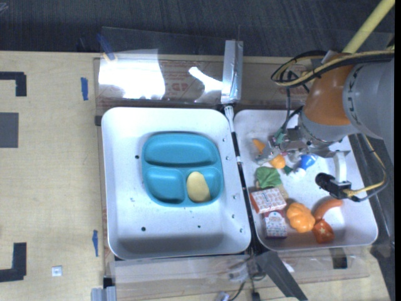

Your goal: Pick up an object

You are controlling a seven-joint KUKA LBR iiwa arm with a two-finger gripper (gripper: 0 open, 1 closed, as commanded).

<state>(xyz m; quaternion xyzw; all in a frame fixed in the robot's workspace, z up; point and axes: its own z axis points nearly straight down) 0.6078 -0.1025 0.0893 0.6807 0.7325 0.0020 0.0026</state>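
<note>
arm (351,99) reaches from the right, low over right bin (369,231) | jaws (289,148) state: cannot tell, wrist hides them | candidate: small orange-yellow piece (277,162) just beneath, amid toy clutter | left bin (119,143) holds blue divided tray (164,157) with yellow lemon (198,186), likely drop side

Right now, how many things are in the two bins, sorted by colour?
Yellow: 2, potato-shaped piece, small piece
Orange: 2, round fruit, small piece
Red: 3, tomato, sausage-shaped piece, box
Green: 1, leafy piece
Blue: 2, divided tray, small piece
White: 1, carton
Total: 11
</note>
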